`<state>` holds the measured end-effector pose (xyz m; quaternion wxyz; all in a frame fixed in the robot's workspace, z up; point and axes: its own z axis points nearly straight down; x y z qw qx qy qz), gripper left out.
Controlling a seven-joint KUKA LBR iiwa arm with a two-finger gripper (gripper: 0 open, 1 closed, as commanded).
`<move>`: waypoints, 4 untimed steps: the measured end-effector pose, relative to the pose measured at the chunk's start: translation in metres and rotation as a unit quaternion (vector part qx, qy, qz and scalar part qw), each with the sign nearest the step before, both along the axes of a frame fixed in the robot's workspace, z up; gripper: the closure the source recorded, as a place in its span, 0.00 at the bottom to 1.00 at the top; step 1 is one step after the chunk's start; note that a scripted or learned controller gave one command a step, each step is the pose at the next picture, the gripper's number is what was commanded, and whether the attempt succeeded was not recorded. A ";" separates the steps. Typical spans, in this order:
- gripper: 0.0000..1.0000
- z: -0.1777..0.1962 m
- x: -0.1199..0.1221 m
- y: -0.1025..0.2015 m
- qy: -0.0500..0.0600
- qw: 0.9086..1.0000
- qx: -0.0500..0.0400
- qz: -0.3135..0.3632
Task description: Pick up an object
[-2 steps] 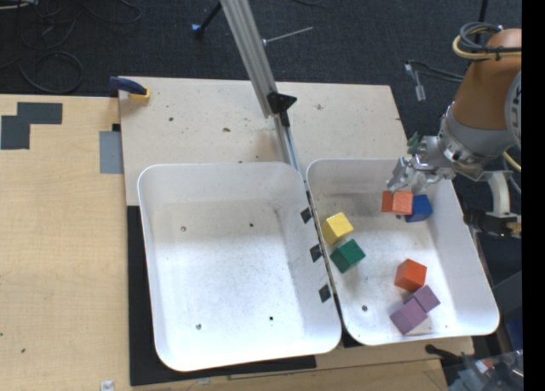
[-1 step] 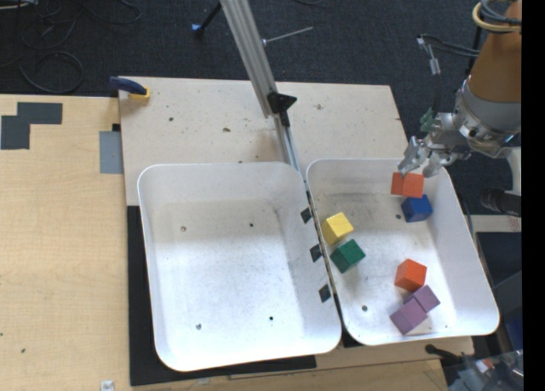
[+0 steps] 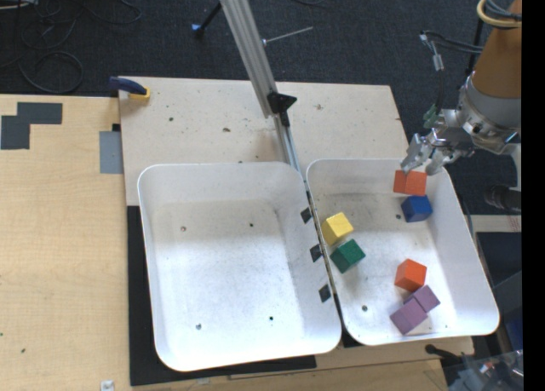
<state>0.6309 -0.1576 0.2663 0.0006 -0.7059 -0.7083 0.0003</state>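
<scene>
Nearest the camera, in the right bin, two purple blocks are seen touching one another by the front wall; just behind them an orange block is set apart. Toward the divider between the bins, a green block and a yellow block lie touching, the yellow one behind. The left bin is seen beside it on the tabletop.

Farther back, a blue block rests near the right bin's far right wall; directly behind it a second orange-red block is seen at the tips of the end effector, which reaches in from the right. Whether the fingers are spread or pinching that block cannot be told; the block hides the tips, and it may equally be resting on the bin floor.

The orange-red block is judged the likely target. If any grip is shallow or on a corner, the block could twist free on lifting; the blue block just beside it could be nudged or jammed against; the nearby bin wall could foul a finger.
</scene>
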 end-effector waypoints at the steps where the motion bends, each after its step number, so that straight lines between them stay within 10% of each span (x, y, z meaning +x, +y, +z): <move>1: 1.00 -0.005 -0.002 0.063 0.002 1.000 0.001 0.001; 4: 1.00 -0.027 -0.018 0.222 0.001 1.000 0.001 0.000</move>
